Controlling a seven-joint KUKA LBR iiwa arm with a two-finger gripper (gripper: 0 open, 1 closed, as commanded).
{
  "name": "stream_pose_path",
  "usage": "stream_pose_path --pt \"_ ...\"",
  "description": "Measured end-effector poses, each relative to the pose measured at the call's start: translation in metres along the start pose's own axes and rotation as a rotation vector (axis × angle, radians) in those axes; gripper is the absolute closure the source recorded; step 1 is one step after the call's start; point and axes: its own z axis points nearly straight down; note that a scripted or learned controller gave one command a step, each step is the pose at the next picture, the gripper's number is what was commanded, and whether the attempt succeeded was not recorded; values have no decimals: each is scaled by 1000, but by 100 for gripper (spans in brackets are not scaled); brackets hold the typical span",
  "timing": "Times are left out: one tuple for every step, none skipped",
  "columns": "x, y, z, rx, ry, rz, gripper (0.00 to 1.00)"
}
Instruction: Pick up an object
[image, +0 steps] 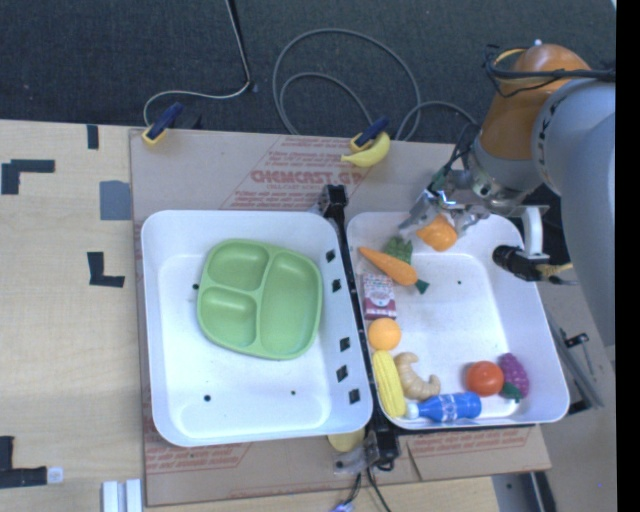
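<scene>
Bins sit side by side on a bench: the left bin (165, 330) holds a green divided plate (260, 299). Over the right bin's (540, 330) far edge, the gripper (440, 222) appears clenched on a small orange object (437, 235) — seemingly lifted, though the view is unclear. Below lie a carrot (390, 266), an orange (384, 333), corn (388, 382), a tomato (485, 377), grapes (513, 374) — and a blue bottle (447, 407).
</scene>
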Motion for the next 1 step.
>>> stream_pose_path --pt "51 -36 -21 7 0 3 100"
